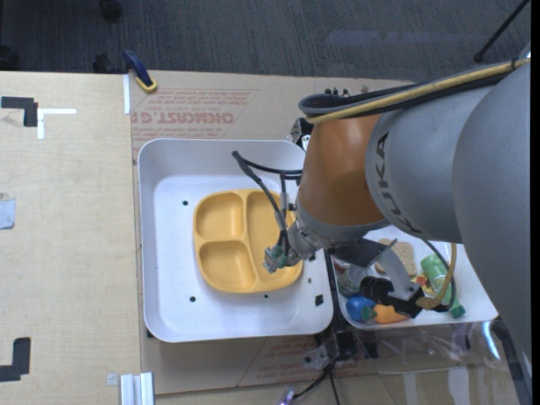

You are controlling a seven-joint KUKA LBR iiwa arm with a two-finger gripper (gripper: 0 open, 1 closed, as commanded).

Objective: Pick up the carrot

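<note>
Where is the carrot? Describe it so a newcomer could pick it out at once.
Start at the two white bins; take the right-hand bin, the cluttered one partly under the grey and orange arm. Along its near edge lies the carrot, a small orange piece. It sits just right of a blue toy and left of green items; nothing else there is orange.

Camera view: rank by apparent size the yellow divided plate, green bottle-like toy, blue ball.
1. yellow divided plate
2. green bottle-like toy
3. blue ball, partly hidden by black parts, so its rank against the green toy is unsure.
</note>
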